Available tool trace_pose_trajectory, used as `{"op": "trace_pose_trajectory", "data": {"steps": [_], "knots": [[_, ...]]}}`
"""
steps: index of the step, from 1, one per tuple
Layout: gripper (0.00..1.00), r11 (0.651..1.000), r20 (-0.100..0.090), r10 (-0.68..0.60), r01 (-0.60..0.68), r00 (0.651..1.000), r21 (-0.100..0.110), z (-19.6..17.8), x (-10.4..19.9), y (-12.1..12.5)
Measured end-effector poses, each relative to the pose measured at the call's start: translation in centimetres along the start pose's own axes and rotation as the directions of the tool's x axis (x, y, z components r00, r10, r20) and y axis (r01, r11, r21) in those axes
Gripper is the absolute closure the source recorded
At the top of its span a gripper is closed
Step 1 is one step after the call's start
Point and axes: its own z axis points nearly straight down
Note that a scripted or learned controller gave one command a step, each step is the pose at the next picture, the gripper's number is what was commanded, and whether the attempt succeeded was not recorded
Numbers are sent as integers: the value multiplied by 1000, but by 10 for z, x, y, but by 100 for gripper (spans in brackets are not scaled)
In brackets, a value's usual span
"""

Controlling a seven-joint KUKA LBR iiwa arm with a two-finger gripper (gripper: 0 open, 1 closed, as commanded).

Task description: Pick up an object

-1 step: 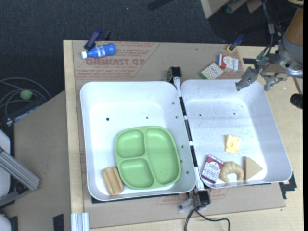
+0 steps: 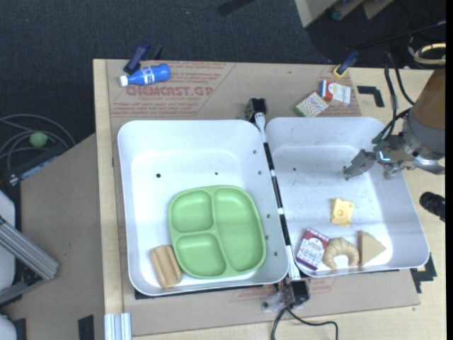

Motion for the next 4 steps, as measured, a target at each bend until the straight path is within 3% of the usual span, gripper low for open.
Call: {"op": "trace_pose_trajectory", "data": {"steps": [1,2,3,4], "knots": [[0,1000,-1,0,0,1000,1,86,17,-23],[0,1000,-1,1,-1,1000,-1,89,-31,-81],[0,1000,0,-2,2,1000,-5,89,14,-39],[0,1000,0,1,-1,1000,-1,72,-20,-69]]}}
